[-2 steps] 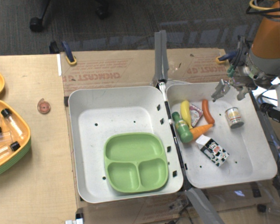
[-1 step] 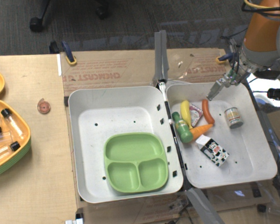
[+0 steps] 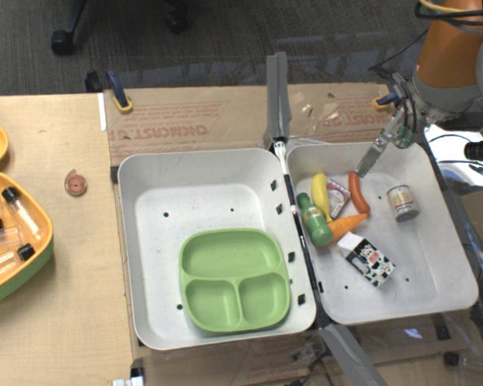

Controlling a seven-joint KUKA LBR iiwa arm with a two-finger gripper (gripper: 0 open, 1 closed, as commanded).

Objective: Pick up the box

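I hang over the right bin's [image 3: 455, 285] far edge, my gripper [image 3: 368, 162] just above the sausage [image 3: 358, 191]. I cannot tell its state. The box [image 3: 368, 259] lies well apart.

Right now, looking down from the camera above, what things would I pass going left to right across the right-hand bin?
Green bottle → yellow banana → orange carrot → red sausage → cow-patterned box → small tin can. The arm's pincer hangs over the bin's far side, above the sausage.

Claw [image 3: 368, 162] hovers above sausage [image 3: 358, 191] (box [image 3: 368, 259] well apart).
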